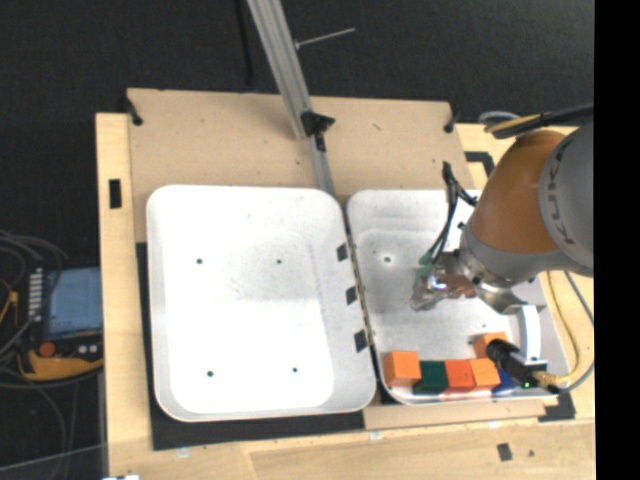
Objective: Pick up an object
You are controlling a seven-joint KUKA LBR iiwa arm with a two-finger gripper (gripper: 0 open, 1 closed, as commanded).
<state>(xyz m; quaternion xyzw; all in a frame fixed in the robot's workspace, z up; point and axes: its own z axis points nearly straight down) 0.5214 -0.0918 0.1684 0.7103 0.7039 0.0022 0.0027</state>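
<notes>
Camera view, gripper [432, 290] low over right bin [395, 218] at frame centre-right, finger state hard to tell, orange blocks [404, 366] and green block [434, 375] along bin's lower edge

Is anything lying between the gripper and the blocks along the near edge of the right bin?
Nothing visible. Bare bin floor separates the gripper from the row of blocks at the right bin's near edge.

Tan bench [250, 138] — 2 white bins [250, 298] side by side on it
</notes>
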